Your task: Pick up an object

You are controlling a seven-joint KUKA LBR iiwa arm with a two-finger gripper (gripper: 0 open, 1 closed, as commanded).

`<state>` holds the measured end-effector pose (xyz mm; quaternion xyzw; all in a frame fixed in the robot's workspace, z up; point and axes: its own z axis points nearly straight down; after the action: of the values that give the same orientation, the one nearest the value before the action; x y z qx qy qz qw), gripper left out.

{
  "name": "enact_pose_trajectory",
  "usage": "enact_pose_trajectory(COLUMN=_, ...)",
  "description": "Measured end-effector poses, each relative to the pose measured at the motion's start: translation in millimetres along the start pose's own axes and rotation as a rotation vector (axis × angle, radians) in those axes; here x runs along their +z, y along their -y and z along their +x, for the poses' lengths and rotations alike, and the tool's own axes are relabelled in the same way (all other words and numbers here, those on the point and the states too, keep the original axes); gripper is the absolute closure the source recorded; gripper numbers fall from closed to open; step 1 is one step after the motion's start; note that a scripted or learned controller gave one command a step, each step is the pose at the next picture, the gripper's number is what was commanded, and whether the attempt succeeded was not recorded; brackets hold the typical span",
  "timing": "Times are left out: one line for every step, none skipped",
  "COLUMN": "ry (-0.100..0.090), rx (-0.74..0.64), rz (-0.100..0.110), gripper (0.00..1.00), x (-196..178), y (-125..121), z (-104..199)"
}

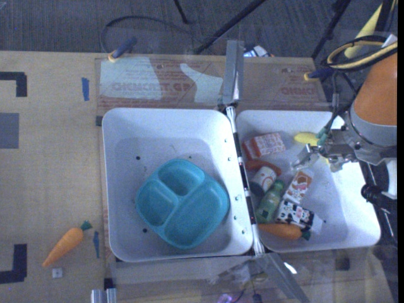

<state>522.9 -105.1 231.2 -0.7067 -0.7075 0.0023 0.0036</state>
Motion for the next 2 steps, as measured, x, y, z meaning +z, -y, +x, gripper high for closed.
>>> enact_pose_trajectory(ry=-0.002, rx=0.176, rz=0.000, gripper=0.00, x=122.3, y=-6.2, z=-46.8)
enact_pose_trajectory(ry=-0.002, rx=0.182, rz=0.006, gripper=1.00, x=116.7, y=-4.8, z=-48.3)
